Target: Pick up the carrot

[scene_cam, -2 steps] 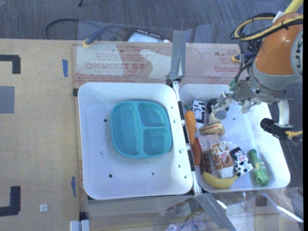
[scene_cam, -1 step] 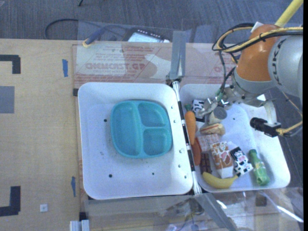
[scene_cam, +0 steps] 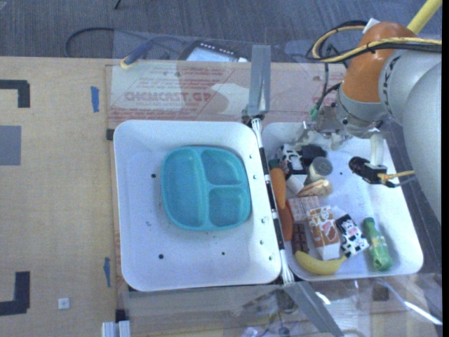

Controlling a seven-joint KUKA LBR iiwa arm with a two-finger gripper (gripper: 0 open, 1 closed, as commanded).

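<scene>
The gripper (scene_cam: 317, 140) hangs low over the far end of the right bin (scene_cam: 401, 206). The wrist covers it from above, so I cannot tell whether it is spread or pressed together, and nothing can be seen pinched in it. Just below it sit a black-and-white toy (scene_cam: 293, 157) and a small grey cylinder (scene_cam: 321, 167), with a pale bread roll (scene_cam: 317, 187) a little nearer.

The carrot (scene_cam: 280, 189) lies to the left of these, flat against the left wall of the right bin, running lengthwise from far to near. It is close to the gripper but off to its left and apart from it.

Further out in the same bin there is a printed carton (scene_cam: 323, 227), a cow-patterned block (scene_cam: 354, 236), a green bottle (scene_cam: 379, 246) and a banana (scene_cam: 319, 264) at the near edge. The left bin (scene_cam: 130, 216) holds a teal divided plate (scene_cam: 207, 187).

As I judge it, the pickup is not yet made: the carrot rests on the bin floor, ungrasped. What remains is to shift left over it, line up across its narrow width, close on it clear of the wall, and lift.
</scene>
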